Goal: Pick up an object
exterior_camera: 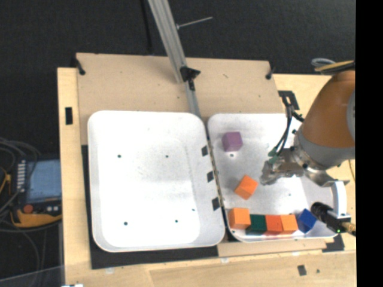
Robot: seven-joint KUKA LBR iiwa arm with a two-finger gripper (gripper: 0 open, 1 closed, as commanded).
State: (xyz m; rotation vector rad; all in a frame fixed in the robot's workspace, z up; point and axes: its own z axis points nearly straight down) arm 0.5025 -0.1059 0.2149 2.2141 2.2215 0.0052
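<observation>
In the right bin [257, 124] lie a purple cube [232, 141] near the back and an orange cube [246, 186] in the middle. Along the front wall sits a row of blocks: orange [240, 217], green [258, 223], orange [274, 223], orange [289, 223] and blue [306, 219]. My gripper [267, 176] hangs low over the bin just right of the middle orange cube, under the grey and orange wrist [326, 130]. Nothing shows between its fingers.
The left bin [149, 178] lies beside the right one, with black clips along the shared wall [210, 175]. A metal strut [170, 37] slants up from the back. A blue box with cables [39, 187] sits off the bench at left.
</observation>
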